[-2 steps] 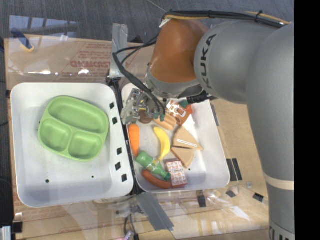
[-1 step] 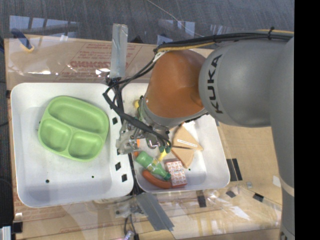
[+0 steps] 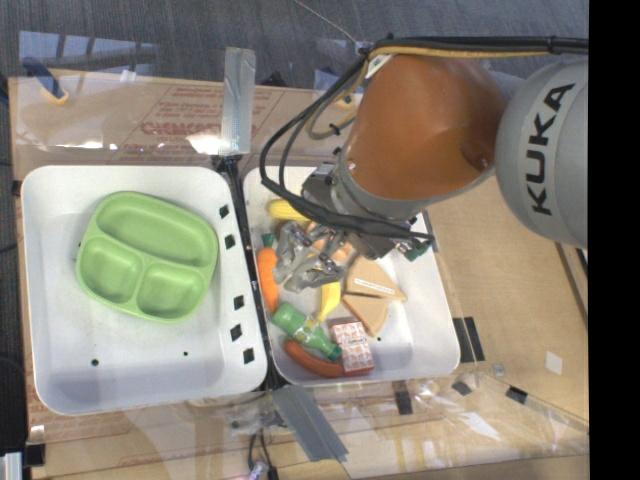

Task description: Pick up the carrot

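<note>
A wide surface (image 3: 120,108) covered in brown cardboard and clear plastic sheeting carried two shallow white plastic bins side by side. The left white bin (image 3: 60,368) held a light green plastic plate with three compartments (image 3: 148,256), lying slightly tilted toward the upper left. In the right white bin (image 3: 435,328), the small orange carrot (image 3: 267,279) lay lengthwise against the left wall. Just right of it hung the metal two-finger end effector (image 3: 305,258), close to the carrot but not holding it; whether its fingers were open or closed could not be told. Below sat a green plastic bottle (image 3: 305,329), a red sausage (image 3: 312,361) and a small red-and-white packet (image 3: 351,342). Further right lay tan wedge-shaped sandwich pieces (image 3: 372,298). The grey arm with its orange band (image 3: 425,118) reached in from the right.
</note>
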